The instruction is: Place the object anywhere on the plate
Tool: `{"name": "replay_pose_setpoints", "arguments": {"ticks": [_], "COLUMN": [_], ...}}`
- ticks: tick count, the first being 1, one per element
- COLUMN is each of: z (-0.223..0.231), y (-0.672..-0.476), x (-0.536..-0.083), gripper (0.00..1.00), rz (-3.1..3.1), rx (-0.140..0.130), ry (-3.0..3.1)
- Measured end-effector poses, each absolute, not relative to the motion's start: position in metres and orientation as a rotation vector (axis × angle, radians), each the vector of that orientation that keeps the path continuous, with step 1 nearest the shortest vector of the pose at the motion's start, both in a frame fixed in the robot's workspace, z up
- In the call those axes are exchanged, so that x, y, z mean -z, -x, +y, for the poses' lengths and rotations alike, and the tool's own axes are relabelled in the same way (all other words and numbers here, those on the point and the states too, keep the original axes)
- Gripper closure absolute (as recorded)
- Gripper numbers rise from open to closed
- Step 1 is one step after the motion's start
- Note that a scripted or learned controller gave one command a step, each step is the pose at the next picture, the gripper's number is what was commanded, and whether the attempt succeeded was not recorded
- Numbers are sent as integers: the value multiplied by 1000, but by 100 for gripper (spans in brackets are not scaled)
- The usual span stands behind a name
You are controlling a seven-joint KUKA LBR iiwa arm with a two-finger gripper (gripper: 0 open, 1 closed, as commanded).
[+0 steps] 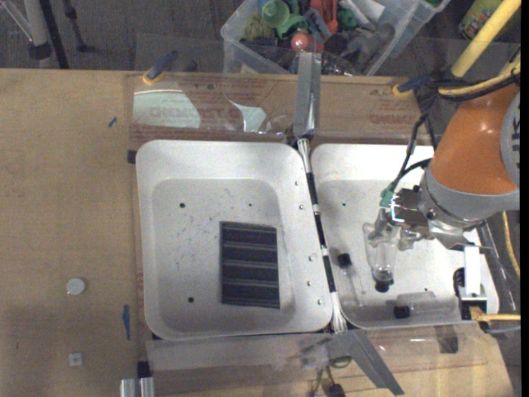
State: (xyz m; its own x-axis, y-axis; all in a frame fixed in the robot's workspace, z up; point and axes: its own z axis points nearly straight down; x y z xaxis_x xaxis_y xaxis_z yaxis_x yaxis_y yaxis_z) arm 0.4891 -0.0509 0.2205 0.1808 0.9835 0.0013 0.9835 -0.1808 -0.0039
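Hangs over the right bin (355, 168), gripper (382, 273) pointing down; jaws' state impossible to tell. Lies in the left bin (157, 222), dark ridged plate (249, 265). Perhaps the object (343, 260), small and dark, left of the gripper.

Two shallow white bins sit side by side on the tan surface (58, 180). In the left bin (165, 180) lies a dark ribbed rectangular plate (249, 265), flat on the floor of the bin. The grey arm with its orange band (475, 151) reaches into the right bin (347, 172), its claw (382, 278) pointing down near a small black object (343, 260). A clear tub of colourful toys (331, 15) stands behind the bins.
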Motion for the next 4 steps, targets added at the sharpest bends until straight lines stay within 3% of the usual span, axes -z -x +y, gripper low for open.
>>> {"name": "replay_pose_setpoints", "arguments": {"ticks": [1,2,3,4], "z": [21,80,181,221], "y": [-525,-572,-569,-590], "x": [-188,-184,-194,-125], "gripper": [100,100,100,100], "rz": [-1797,-1920,-2055,-1454], "rx": [-2,-2,0,-2], "ry": [2586,2487,2377,2785]}}
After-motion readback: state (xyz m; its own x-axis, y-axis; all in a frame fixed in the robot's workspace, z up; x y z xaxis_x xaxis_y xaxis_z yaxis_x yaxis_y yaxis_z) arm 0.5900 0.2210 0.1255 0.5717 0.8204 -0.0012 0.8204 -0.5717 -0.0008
